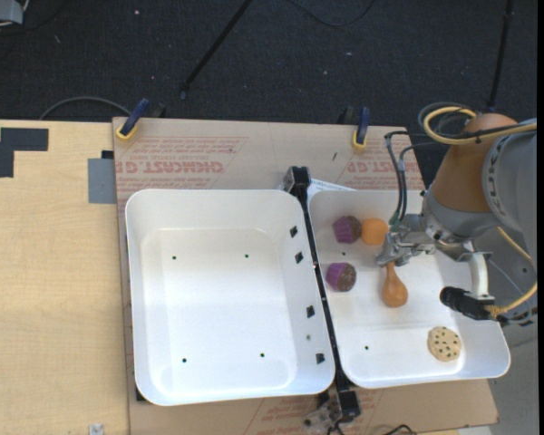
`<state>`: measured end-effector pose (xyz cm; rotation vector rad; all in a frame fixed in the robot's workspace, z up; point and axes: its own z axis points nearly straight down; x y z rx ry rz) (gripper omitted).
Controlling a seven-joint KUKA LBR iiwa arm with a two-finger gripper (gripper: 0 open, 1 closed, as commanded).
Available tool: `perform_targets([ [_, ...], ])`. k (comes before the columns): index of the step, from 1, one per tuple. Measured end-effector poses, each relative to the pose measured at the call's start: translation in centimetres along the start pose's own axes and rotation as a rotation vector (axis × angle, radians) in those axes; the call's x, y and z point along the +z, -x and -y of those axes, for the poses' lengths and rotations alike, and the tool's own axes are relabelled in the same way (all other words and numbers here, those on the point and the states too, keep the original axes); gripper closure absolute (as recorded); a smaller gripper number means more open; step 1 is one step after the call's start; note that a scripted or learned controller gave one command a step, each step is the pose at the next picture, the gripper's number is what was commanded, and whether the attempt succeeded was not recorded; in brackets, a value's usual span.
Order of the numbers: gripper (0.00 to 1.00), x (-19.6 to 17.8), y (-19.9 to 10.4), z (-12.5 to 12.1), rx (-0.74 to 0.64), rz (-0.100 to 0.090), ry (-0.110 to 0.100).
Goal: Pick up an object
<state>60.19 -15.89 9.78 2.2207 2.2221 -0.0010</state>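
The gripper (392,255), its opening impossible to judge, is seen touching the top of an orange gourd (394,288) in the right bin (490,362).

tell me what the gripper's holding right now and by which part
It cannot be told. The gripper sits right at the narrow top end of the orange pear-shaped object in the right bin, but a real hold on it is not visible.

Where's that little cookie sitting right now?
The cookie lies in the right-hand bin, near its front right corner, apart from the other items; its nearest neighbour is the orange pear-shaped object up and to the left.
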Motion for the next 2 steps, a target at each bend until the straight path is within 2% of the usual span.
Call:
perform_targets([
  [1,1.0,-9.5,-11.5,-2.3,-0.009,-0.003,0.009],
  [2,1.0,-12.5,-21.1,-2.8,-0.007,-0.003,0.003],
])
